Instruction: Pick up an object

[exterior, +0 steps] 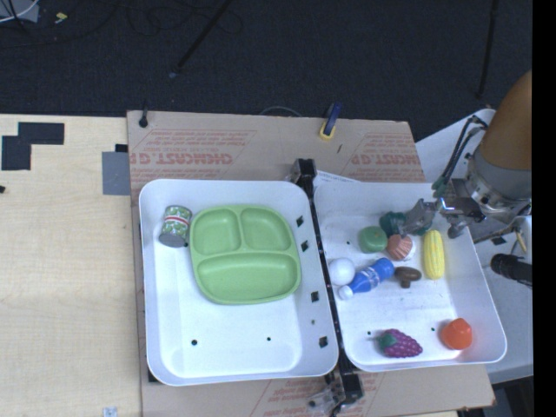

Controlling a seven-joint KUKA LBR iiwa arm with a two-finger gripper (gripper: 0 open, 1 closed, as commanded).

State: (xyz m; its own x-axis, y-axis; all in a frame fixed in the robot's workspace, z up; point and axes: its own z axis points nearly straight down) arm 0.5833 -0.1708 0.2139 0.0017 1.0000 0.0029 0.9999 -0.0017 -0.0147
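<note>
The right bin (486, 320) holds several small items. A yellow corn cob (433, 254) lies near its right wall, beside a pink-orange ball (400, 248), a green lump (373, 239) and a teal piece (395, 223). Lower down are a blue bottle (372, 276), a white ball (340, 271), a small brown piece (407, 275), purple grapes (400, 344) and an orange tomato (455, 334). My gripper (426, 214) hangs at the bin's upper right, just above the teal piece and the corn cob. Nothing is visibly held in it.
The left bin (174, 337) carries a green divided plate (245, 254) and a small can (175, 226) at its upper left corner. Black clips (304, 174) join the two bins along the middle. A blue and yellow clamp (329, 122) sits on the cardboard behind.
</note>
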